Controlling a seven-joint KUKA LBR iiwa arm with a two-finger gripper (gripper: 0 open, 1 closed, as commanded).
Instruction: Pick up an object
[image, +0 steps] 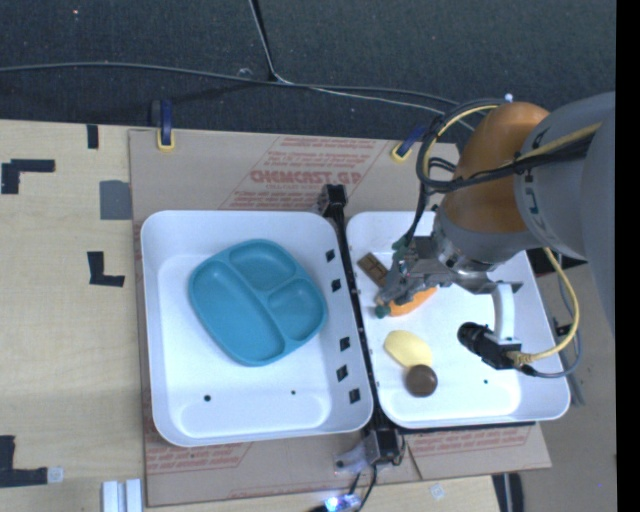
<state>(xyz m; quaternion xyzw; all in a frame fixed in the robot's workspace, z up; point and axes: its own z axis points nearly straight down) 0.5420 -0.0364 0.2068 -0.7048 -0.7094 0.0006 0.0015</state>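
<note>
My gripper (398, 291) reaches down into the right bin (535, 400), with its tips at an orange, carrot-like piece (418, 300) lying near the bin's middle. The fingers sit right over that piece, so I cannot make out how they stand. Just below lies a pale yellow lump (407, 349), and a small brown ball (421, 380) touches its lower right side. A little brown block (372, 267) rests at the bin's left side, above and left of the gripper.
The left bin (160, 300) holds a blue divided plate (258, 300). A black divider (345, 290) with clips separates the two bins. A black cable connector (484, 343) and yellow cabling hang off the arm over the right bin's right half.
</note>
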